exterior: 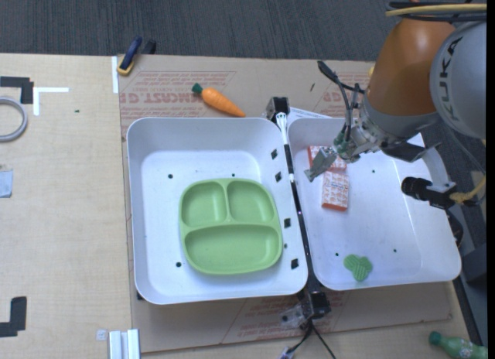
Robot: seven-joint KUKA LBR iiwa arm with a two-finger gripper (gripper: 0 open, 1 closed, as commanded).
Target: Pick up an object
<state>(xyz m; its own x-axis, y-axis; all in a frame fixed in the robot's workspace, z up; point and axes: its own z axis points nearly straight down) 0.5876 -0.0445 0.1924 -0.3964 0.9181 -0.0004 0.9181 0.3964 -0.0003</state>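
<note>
End effector (323, 162) hangs over the right bin (402, 257), tips down by a red-and-white packet (332, 182); whether it is apart or clamped, cannot tell; packet lies flat just below it, likely the target; green toy (357, 266) well below.

Left bin (147, 195): the green divided plate (230, 226) I see lies flat near its middle, three compartments up.
Right bin (410, 253): it sits against the left bin, clips along the shared edge.
Carrot (219, 100): a toy, on the cardboard sheet (178, 83) just behind my left bin's rear edge.
Blue-and-yellow tool (129, 55): at the cardboard's rear left corner.
Green bottle (458, 343): on its side at the bench's front right corner.
Grey ring (15, 117): at the bench's left edge, cut off.
</note>
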